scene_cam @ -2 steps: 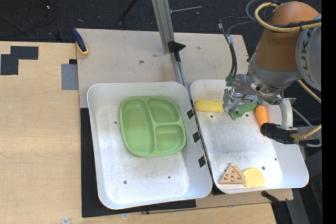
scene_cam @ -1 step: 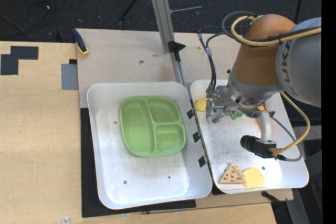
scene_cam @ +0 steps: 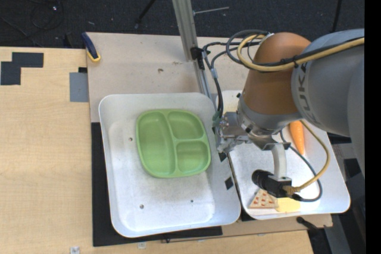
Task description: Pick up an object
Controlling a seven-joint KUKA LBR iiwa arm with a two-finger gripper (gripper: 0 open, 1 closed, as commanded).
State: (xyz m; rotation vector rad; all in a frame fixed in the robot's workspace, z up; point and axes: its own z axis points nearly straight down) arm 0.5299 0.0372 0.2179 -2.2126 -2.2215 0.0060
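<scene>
Our gripper (scene_cam: 228,141), which we cannot tell to be released or clenched, hangs over the left wall of the right shallow white bin (scene_cam: 331,185), and we judge it best to centre it above the triangular pizza-slice toy (scene_cam: 262,200) at that bin's front before descending straight.

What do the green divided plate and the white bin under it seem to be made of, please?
The green divided plate looks like moulded plastic: one even colour, soft sheen, rounded compartment ridges. The left white bin is probably plastic too, matte, with rounded corners and grey scuffing; coated metal cannot be ruled out.
</scene>
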